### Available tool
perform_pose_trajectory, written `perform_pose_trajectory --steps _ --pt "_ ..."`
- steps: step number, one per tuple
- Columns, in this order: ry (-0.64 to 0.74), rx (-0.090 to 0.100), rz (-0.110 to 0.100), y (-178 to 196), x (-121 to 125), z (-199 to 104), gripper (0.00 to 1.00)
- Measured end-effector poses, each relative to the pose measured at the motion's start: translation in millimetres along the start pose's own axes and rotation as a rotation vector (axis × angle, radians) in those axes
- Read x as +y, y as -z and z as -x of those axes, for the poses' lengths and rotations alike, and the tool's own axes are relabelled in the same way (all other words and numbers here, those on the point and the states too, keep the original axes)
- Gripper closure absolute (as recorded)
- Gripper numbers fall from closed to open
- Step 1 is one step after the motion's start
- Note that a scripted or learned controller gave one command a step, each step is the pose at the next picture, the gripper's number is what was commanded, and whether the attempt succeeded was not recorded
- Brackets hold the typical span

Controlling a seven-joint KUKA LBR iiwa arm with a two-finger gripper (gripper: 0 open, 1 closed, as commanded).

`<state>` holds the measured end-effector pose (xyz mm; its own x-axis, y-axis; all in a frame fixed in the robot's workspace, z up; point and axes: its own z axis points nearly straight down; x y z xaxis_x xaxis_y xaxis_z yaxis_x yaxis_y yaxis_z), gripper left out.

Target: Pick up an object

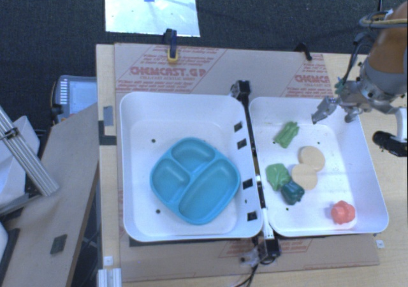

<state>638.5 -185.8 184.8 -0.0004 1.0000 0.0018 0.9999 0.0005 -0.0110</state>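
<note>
Camera view: both bins are seen from above, at a slant.
Things to pick: six small things are seen in the right bin (366, 171). No one thing is named by the task, so any of them may be taken.
Light green toy (287, 133): it lies in the upper left part of the right bin, well apart from the rest. It is nearest to the claw, and it is judged the easiest pick.
Two tan discs (308, 166): they lie in the middle, touching each other. They look flat, so they may be hard to grip.
Green block (276, 175): it sits just beside the lower disc and touches the dark teal block (293, 192). Crowded things may be pushed about when one is grabbed.
Red toy (343, 212): it lies alone near the bottom right corner, close to the wall.
Claw (335, 111): it hangs over the top edge of the right bin. Its two fingers are spread apart, with nothing between them.
Step in hand: nothing is held yet, so a thing must first be reached.
How it is done well: the claw should be moved over the middle of the light green toy, lowered straight down with the fingers on both sides, then closed and lifted slowly.
Left bin (137, 152): a blue plate (194, 180) with three parts lies in it.
Counter (105, 75): both bins are carried on it.
</note>
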Motion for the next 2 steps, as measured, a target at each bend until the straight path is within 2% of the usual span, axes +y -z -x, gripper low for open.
perform_pose_trajectory --steps 1,2 --pt "0.003 -0.003 0.013 8.2 3.1 -0.4 0.00" --pt "0.005 -0.002 0.011 -38.4 7.1 -9.3 0.00"
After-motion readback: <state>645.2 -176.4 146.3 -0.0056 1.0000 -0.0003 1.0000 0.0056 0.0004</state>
